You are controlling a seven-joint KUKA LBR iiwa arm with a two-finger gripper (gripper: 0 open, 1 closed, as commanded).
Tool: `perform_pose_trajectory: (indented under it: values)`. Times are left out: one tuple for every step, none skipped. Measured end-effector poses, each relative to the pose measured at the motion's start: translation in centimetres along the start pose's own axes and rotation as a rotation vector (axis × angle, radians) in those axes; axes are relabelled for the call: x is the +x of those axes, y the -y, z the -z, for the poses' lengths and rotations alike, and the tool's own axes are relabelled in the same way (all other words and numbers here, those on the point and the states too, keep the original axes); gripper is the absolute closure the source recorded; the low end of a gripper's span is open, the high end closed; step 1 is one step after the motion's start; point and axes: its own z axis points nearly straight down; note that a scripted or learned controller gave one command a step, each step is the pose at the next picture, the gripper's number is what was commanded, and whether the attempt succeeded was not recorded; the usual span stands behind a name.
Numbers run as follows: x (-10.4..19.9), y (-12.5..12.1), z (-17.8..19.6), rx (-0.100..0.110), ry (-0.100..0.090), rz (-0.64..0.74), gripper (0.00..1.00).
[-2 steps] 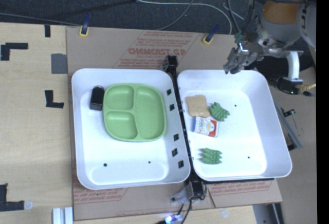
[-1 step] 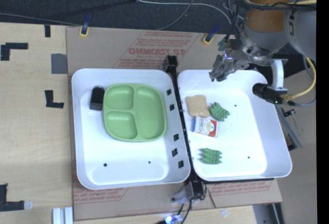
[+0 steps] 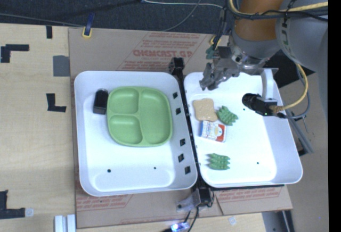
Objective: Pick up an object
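The pick looks barely begun: the gripper (image 3: 209, 83) hangs over the far left corner of the right bin (image 3: 277, 164), nothing shows between its tips, and whether it is spread or pressed together cannot be told from this slanted view. All 4 loose items in that bin lie on the floor untouched: a tan bread-like slice (image 3: 203, 109) nearest the gripper, a green leafy piece (image 3: 227, 115) just beside it to the right, a small red, white and blue packet (image 3: 212, 131) touching the slice's near edge, and a second green pod-like piece (image 3: 218, 161) apart from them toward the near rim. The slice seems the likeliest target, so what is left is the descent, the closing and the lift. Room is tight on 1 side: the slice sits close to the bin's left wall and the black-clipped divider (image 3: 183, 119) between the 2 bins, so a finger coming down on that side risks the wall. The right half of this bin is open floor, apart from a black cylindrical fitting (image 3: 256, 102) on the arm above it. The left bin (image 3: 88, 162) holds a green divided plate (image 3: 139, 117) with a small black object (image 3: 100, 101) touching its left edge.
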Motion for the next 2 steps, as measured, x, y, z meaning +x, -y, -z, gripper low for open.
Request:
perform_pose_trajectory:
  values:
    - [5.5,1.6,-2.3,0.002,0.0,0.0,1.0]
    - [9.8,3.2,-4.4,0.003,0.001,-0.001,1.0]
